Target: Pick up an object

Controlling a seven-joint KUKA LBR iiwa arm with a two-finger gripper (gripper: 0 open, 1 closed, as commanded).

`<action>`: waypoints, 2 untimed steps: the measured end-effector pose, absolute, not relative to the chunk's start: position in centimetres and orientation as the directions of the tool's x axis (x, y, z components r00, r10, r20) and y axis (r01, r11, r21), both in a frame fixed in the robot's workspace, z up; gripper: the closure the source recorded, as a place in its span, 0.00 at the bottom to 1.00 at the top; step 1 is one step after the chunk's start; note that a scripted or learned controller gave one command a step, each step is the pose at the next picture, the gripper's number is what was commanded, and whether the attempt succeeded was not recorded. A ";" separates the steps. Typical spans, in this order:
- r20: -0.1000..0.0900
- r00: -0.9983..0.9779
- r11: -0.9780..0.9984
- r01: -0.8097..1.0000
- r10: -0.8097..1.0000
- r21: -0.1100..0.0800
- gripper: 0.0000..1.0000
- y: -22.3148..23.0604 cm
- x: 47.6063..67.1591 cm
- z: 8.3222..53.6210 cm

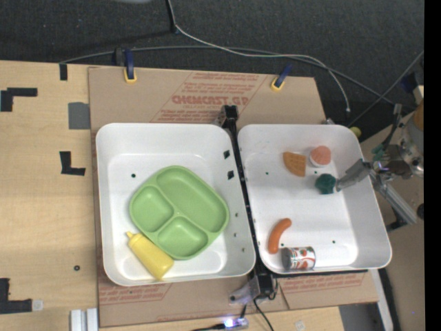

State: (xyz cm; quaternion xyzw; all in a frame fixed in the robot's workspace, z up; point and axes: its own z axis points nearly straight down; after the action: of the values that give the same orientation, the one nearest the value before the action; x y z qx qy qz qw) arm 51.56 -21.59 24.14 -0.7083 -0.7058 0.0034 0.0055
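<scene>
Green ball [325, 183] in the right bin [344, 236] sits beside the arm [356, 174], its grip impossible to tell; the cardboard [207, 92] reads CHEMCAST

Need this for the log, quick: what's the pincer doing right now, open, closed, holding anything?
Pincer: cannot be told; it sits at the right bin's edge beside the green ball.

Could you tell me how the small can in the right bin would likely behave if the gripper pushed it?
The can lies on its side near the right bin's front wall, so it would probably roll. It looks rigid and smooth, so perhaps slippery.
</scene>
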 end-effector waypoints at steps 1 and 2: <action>0.000 -0.001 0.001 1.000 1.000 -0.001 0.00 -21.5 51.8 24.8; 0.001 -0.001 0.001 1.000 1.000 -0.006 0.00 -20.9 52.5 19.8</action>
State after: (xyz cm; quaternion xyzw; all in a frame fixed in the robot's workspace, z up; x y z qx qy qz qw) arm 52.53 -20.94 19.80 -0.7067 -0.7075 0.0017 0.0023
